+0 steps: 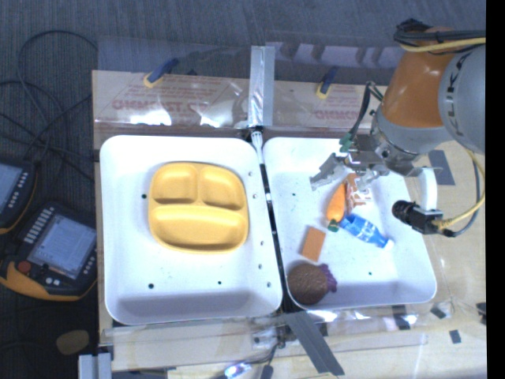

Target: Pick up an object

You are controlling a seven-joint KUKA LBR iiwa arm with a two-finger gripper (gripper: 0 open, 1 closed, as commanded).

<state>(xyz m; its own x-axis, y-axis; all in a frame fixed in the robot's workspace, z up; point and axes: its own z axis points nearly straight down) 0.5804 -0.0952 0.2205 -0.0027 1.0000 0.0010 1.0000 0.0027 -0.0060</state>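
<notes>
Left bin [118, 290] holds a yellow divided tray [197, 205]; right bin [410, 287] holds a toy carrot [337, 202], blue packet [364, 230], orange block [313, 243]. The pincer [341, 168] is spread wide, holding nothing.

a bench [461, 279] bears two shallow white bins: the left bin [126, 290] and right bin [410, 279] (touching side by side).

Even, bright overhead light is cast on both white bins [189, 306], which are nearly overexposed. Glare is seen on the clear plastic sheeting [197, 101] behind them. Shadows are kept soft, and fine detail is slightly blurred.
</notes>
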